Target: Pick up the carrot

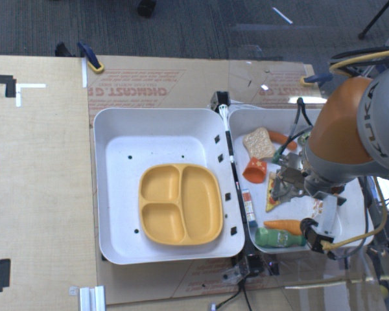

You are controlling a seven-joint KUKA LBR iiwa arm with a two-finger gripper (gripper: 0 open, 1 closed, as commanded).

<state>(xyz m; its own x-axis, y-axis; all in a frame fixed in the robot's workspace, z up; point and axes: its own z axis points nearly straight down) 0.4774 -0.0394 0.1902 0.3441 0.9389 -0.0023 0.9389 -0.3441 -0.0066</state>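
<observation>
The carrot [282, 225] lay in the right bin [350, 235], just above a green bottle [279, 238], below the gripper [282, 185]; the gripper's state could not be told.

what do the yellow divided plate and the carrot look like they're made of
Plate: likely plastic; uniform yellow, smooth matte, moulded rounded compartments. Carrot: probably toy plastic or rubber; even orange, smooth, though too small to tell for sure.
</observation>
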